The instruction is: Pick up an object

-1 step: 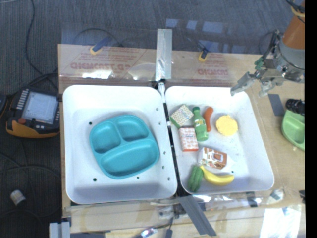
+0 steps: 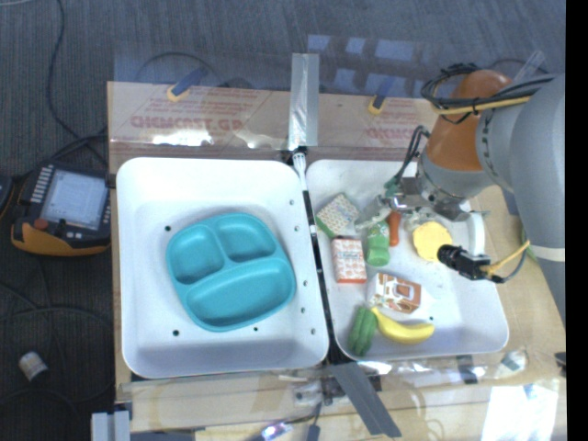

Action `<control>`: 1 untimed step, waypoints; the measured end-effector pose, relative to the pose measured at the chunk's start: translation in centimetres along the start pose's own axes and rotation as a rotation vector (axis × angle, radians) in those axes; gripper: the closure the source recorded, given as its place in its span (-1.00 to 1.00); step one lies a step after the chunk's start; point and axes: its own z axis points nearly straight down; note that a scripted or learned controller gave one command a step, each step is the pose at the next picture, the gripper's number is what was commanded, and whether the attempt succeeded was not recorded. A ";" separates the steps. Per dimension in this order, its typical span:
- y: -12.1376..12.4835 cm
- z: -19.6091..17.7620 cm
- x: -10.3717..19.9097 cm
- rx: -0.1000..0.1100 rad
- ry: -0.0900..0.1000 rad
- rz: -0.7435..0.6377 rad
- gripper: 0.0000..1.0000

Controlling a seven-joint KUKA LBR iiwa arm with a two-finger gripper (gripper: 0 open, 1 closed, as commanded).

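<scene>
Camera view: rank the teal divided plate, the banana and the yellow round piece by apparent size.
1. teal divided plate, by far the largest
2. banana
3. yellow round piece, partly covered by the arm, so its rank is unsure

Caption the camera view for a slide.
Arm's end effector low over right bin of toy food; teal divided plate in left bin.

looks like a robotics lab | grey carpet floor point(image 2: 184, 16) with loose cables point(image 2: 55, 7) | teach pendant point(image 2: 60, 209) lying beside the bench | cardboard point(image 2: 202, 122) taped under two white bins point(image 2: 129, 274) | toy food, not real kitchen stuff
</scene>
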 end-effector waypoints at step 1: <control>-1.3 1.3 0.1 -0.017 -0.006 -0.036 -1.00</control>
